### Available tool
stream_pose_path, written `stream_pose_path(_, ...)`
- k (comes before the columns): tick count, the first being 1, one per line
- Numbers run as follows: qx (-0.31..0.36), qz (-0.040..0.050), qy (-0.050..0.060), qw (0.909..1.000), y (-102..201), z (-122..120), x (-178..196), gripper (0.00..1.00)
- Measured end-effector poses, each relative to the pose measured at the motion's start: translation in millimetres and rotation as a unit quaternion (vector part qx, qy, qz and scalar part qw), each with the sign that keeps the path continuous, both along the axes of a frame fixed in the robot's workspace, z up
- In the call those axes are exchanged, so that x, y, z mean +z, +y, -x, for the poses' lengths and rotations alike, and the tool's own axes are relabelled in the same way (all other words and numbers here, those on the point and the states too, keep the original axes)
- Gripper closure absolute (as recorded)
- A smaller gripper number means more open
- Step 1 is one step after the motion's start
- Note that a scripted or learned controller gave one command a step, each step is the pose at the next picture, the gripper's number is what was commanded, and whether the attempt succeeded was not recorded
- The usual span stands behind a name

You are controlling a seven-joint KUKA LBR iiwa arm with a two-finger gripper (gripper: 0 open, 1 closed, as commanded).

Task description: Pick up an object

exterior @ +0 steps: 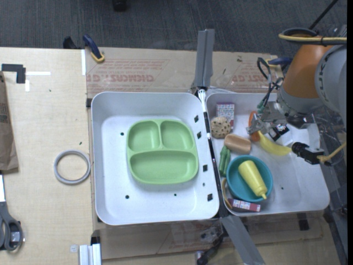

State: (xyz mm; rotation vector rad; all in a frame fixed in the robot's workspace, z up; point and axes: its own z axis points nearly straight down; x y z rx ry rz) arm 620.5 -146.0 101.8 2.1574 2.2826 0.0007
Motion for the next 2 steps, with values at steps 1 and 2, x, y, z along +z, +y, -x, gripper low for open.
stream_pose_path(1,-0.059,0.0006,0.001,0.9982,57,-22,90,1.00)
stream_pose_path(2,0.005,0.0011,0.000,1.0000,60,-37,104,1.00)
